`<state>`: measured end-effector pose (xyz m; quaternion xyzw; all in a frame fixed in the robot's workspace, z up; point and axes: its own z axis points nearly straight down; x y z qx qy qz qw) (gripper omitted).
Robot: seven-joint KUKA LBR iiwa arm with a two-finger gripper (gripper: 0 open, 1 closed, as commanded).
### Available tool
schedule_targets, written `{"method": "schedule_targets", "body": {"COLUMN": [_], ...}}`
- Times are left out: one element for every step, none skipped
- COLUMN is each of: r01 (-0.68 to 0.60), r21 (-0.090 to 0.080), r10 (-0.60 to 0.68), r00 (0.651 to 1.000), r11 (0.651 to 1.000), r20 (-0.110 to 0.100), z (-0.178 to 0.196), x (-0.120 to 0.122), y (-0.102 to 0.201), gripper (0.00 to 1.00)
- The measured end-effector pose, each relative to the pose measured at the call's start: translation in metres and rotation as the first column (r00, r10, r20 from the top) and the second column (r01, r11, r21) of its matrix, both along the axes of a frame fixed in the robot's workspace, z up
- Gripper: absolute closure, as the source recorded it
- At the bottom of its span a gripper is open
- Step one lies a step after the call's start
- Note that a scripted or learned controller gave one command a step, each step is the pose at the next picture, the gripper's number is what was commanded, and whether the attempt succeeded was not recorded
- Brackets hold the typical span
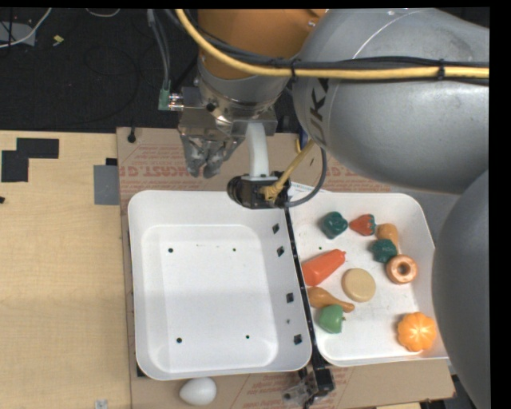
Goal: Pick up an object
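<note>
Tool [206, 164], grip state indeterminable, hung beyond left bin [148, 216]; toy carrot [322, 265] judged light, rigid, slick: grasp across mid-body.

Both bins are plain white: the left bin [152, 240] shows small black dots on its floor, the right bin [415, 216] holds coloured pieces. Noted there: a red-orange carrot [322, 266], a cream disc [358, 284], a green pepper [330, 319], a tan-orange drumstick [324, 299], an orange pumpkin [416, 332] at the near right corner, a pink-brown doughnut [401, 270], two dark teal pieces [334, 224] [383, 250], a red piece [363, 224] with a green end. A white egg [197, 391] lies outside the left bin's near edge. The bench [56, 264] is pale wood with black and grey patches. The arm [399, 88] is grey with an orange band [239, 24] and a yellow cable [359, 72].
</note>
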<state>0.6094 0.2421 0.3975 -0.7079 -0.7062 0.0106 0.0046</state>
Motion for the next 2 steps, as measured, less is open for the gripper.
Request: {"method": "schedule_targets", "body": {"r01": [-0.002, -0.004], "r21": [0.003, 0.01], "r10": [0.002, 0.003], "r00": [1.0, 1.0], "r11": [1.0, 1.0], "r20": [0.011, 0.026], "z": [-0.038, 0.071], "x": [0.035, 0.031], "y": [0.001, 0.001], "gripper": [1.0, 1.0]}}
